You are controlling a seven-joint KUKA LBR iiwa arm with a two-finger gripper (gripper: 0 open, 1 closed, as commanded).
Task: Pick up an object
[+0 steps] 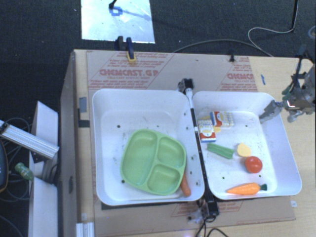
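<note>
Camera view: gripper (272, 110) at right bin's (286, 147) upper-right rim, arm entering from right edge; can't tell its state from here, nothing seen held. Objects in right bin, all left of and below the gripper: small cartons (216, 123) near top left, closest along the top; green cucumber-like piece (220, 150) mid; yellow piece (243, 149) just beside it; red tomato (253, 164) touching or nearly touching the yellow piece; orange carrot (243, 188) at the front wall, farthest. Left bin (111, 112) holds green divided plate (153, 161), with a sausage-like piece (185, 186) at its lower right edge.
</note>
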